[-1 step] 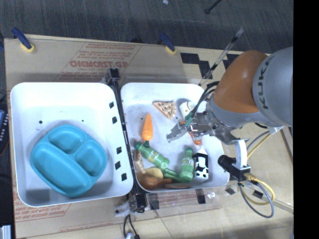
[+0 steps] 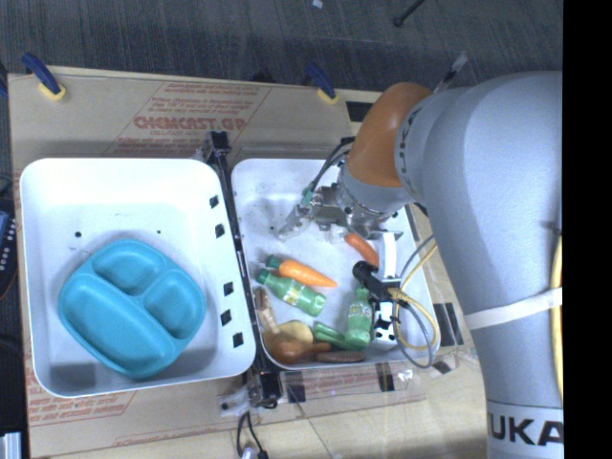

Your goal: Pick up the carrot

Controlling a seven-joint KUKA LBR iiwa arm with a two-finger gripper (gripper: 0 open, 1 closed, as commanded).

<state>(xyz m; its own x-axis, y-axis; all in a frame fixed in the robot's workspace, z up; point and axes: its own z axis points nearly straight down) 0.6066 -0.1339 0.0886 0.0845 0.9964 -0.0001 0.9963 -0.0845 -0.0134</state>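
Note:
The carrot [image 2: 306,274], orange with a green stub at its left end, lies on its side in the middle of the right bin [image 2: 251,187]. My gripper [image 2: 308,210] hangs over the upper part of that bin, above and apart from the carrot. Nothing shows in its grasp. The grey arm with its orange band [image 2: 382,142] comes in from the right and hides the bin's right side.
A second small orange piece [image 2: 361,249] lies right of the carrot. Two green bottles [image 2: 297,297] [image 2: 359,317], a yellowish pear-like fruit [image 2: 289,334] and a brown item [image 2: 330,356] crowd the bin's lower half. The left bin [image 2: 57,185] holds a blue divided plate [image 2: 132,304].

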